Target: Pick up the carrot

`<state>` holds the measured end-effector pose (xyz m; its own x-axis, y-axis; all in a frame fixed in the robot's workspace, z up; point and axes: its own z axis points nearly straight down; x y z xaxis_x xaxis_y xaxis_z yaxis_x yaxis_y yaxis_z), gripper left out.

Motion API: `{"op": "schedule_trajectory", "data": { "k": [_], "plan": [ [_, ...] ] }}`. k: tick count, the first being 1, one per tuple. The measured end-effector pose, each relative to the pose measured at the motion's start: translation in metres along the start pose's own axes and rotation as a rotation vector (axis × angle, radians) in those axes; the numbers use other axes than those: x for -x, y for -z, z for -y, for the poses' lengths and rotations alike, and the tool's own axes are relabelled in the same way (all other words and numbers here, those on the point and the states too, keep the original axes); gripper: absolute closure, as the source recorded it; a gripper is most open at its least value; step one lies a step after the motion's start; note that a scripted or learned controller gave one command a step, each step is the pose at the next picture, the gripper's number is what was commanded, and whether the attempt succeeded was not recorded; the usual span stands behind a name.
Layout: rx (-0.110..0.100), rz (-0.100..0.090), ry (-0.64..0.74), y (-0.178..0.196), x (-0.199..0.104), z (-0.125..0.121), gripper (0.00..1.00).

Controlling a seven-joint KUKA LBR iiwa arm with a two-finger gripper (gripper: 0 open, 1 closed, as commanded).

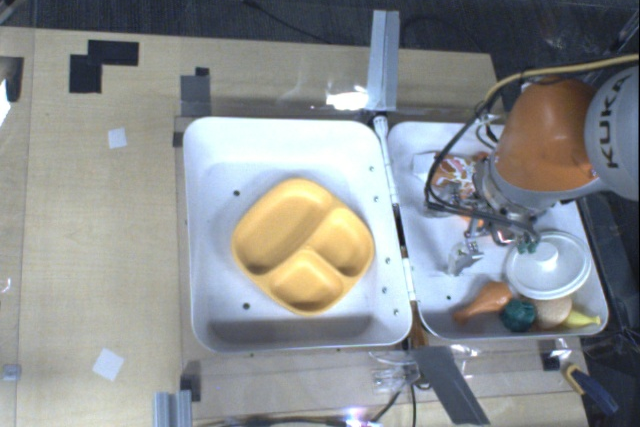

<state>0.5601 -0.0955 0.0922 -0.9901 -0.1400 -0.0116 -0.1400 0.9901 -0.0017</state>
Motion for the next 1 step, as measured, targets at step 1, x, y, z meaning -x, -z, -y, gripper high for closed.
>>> {"op": "schedule_trajectory", "data": {
  "k": [1],
  "plan": [
    [0.000,-0.005,-0.290,0.0175,-0.0540,0.0008,0.00]
  ]
}}
